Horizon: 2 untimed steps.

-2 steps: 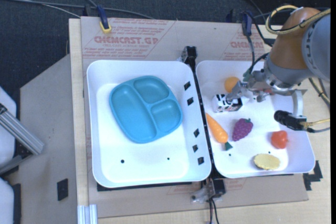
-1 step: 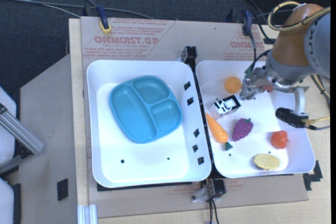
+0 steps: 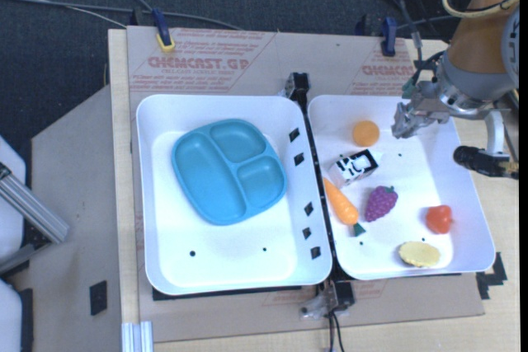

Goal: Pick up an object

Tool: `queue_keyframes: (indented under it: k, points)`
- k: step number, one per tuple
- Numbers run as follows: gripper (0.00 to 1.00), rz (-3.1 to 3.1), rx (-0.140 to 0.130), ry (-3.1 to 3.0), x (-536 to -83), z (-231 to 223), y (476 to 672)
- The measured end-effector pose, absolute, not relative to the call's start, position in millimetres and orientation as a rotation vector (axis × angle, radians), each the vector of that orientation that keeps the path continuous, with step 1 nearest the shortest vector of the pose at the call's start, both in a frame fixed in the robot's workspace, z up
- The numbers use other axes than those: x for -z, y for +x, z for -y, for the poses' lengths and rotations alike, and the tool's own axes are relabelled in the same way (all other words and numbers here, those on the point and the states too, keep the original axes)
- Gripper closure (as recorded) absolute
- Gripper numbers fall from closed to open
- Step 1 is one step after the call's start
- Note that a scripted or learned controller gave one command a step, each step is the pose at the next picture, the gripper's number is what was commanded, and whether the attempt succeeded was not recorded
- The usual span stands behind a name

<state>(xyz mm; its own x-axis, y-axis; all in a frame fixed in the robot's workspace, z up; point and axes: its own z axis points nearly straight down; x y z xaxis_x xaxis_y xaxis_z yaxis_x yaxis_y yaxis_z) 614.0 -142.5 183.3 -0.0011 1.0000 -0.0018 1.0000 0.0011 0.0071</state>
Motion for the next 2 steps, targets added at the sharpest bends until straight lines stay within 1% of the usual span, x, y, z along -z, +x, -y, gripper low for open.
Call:
queue_keyframes:
  k: [2]
  points:
    - [1.00, -2.219, -0.007, 2.215, -281, 143, 616.9]
